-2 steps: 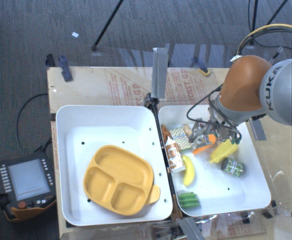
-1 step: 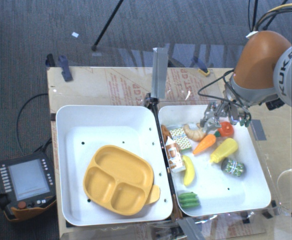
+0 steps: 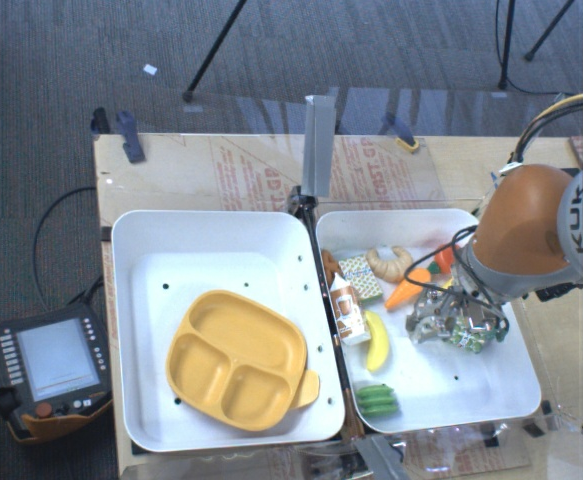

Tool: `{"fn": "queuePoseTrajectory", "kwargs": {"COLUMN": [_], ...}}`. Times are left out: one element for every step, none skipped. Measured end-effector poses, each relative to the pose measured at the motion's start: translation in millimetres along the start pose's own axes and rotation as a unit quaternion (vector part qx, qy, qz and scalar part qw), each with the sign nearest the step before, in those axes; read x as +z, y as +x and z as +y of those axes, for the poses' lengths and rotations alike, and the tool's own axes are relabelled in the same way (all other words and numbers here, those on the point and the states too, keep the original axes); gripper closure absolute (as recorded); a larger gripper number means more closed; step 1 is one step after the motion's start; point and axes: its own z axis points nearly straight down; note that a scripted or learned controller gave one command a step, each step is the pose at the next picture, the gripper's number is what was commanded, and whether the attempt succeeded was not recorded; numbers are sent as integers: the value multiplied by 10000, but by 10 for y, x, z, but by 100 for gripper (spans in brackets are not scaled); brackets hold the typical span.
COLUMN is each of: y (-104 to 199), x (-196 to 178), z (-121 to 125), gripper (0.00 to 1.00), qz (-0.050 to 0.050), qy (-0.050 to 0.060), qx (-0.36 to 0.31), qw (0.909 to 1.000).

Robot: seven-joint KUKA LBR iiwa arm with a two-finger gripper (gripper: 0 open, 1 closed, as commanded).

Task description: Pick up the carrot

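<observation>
The orange carrot lies in the right bin, near its middle, pointing down-left. My gripper hangs just below and to the right of the carrot, low over the bin floor, under the orange wrist band. A green and white item sits at the gripper's right side, partly hidden by it. I see nothing of the carrot between the fingers.
Also in the right bin: a banana, a small carton, a patterned block, a beige croissant-like piece and a green vegetable. The left bin holds a yellow divided plate.
</observation>
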Motion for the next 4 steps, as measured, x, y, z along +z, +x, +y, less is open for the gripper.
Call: {"fn": "queuePoseTrajectory", "kwargs": {"y": [-429, -429, -533, -692], "x": [-28, -27, -30, -26], "z": [-239, -234, 219, 553], "gripper": [100, 0, 0, 0], "qz": [-35, -33, -35, -23], "qy": [3, 3, -4, 0], "qx": [1490, 1485, 3411, 4488], "qw": [9888, 9889, 9400, 8936]}}
